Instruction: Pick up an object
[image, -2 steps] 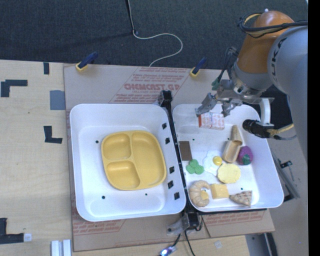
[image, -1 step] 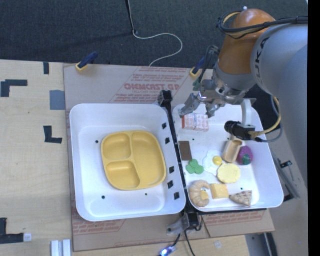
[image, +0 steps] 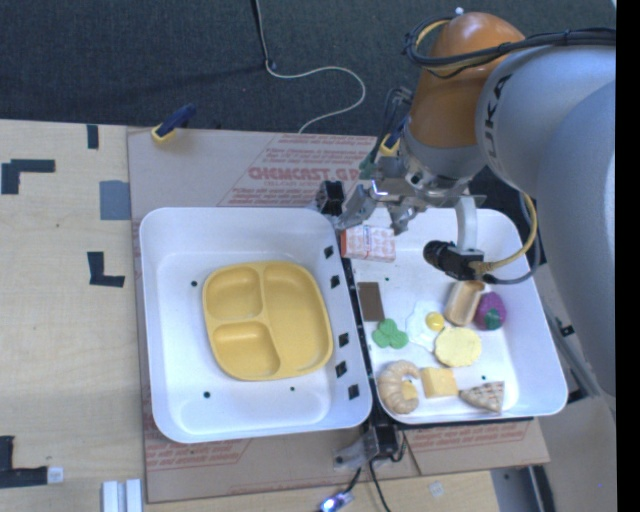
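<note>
My gripper (image: 378, 214) hangs over the back left corner of the right bin (image: 520, 400), fingers spread open. Just below the fingertips lies a small red-and-white packet (image: 369, 243); it is not between the fingers. Further forward in this bin are a brown bar (image: 370, 300), a green piece (image: 390, 333), a tan cylinder (image: 463, 302), a purple item (image: 490, 313), a yellow disc (image: 458, 347), a croissant (image: 398, 385), a cheese cube (image: 438, 382) and a bread wedge (image: 483, 396).
The left bin (image: 170, 300) holds a yellow divided plate (image: 267, 320). The divider between the bins (image: 345, 320) runs right beside the packet. A blue-and-yellow clamp (image: 173, 122) and a white cable (image: 320, 75) lie behind the bins.
</note>
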